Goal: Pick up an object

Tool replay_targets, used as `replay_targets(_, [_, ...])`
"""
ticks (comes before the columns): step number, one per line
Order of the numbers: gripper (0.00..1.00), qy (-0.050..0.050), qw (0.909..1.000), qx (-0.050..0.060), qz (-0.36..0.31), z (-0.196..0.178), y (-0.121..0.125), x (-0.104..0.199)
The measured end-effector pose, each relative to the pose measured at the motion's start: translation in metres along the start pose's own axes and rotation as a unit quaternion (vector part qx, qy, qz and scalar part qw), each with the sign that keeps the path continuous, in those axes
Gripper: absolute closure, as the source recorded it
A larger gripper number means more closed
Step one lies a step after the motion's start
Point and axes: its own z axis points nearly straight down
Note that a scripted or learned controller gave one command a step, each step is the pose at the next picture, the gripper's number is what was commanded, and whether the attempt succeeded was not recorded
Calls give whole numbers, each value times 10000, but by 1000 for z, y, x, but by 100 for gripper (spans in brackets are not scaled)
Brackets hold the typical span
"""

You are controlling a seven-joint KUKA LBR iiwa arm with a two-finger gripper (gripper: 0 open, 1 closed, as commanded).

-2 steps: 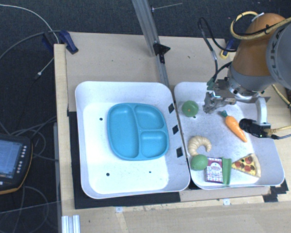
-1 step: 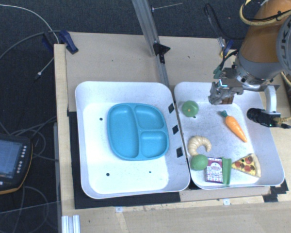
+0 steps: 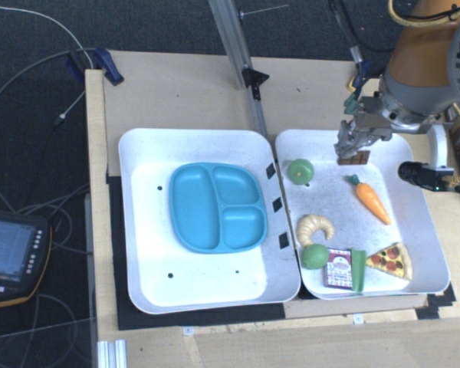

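Brown block [image 3: 356, 158]: small, at the far edge of the right bin [image 3: 414, 213], directly beneath the end effector; whether it touches the bin floor cannot be told.
End effector [image 3: 353, 146]: hangs over the right bin's far side, tips at the brown block; whether it is spread or pinching cannot be told from this angle.
Arm [image 3: 423, 60]: grey with orange band, reaches in from the right over the tabletop.
Toy carrot [image 3: 370, 198]: orange with green top, lies diagonally just in front of the block, apart from it.
Green ball, far [image 3: 300, 171]: near the right bin's left wall.
Croissant [image 3: 314, 225]: toy, beige, mid-left of the right bin.
Green ball, near [image 3: 315, 256]: just in front of the croissant, touching or nearly so.
Red box [image 3: 338, 268]: small carton beside the near green ball, a green strip [image 3: 358, 271] along its right side.
Pizza slice [image 3: 390, 261]: toy, front right corner of the right bin.
Left bin [image 3: 142, 228]: holds a blue divided plate [image 3: 217, 206] with three compartments.
Tabletop [image 3: 176, 90]: light wood, carries both bins side by side.
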Motion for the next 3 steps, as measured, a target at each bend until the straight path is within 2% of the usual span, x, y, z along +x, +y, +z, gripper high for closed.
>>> replay_targets(1, [100, 20, 10000, 32, -22, -7, -17, 52])
replay_targets(2, [100, 15, 10000, 45, -22, 10, -28, 101])
replay_targets(3, [100, 20, 10000, 49, -26, 18, -51, 159])
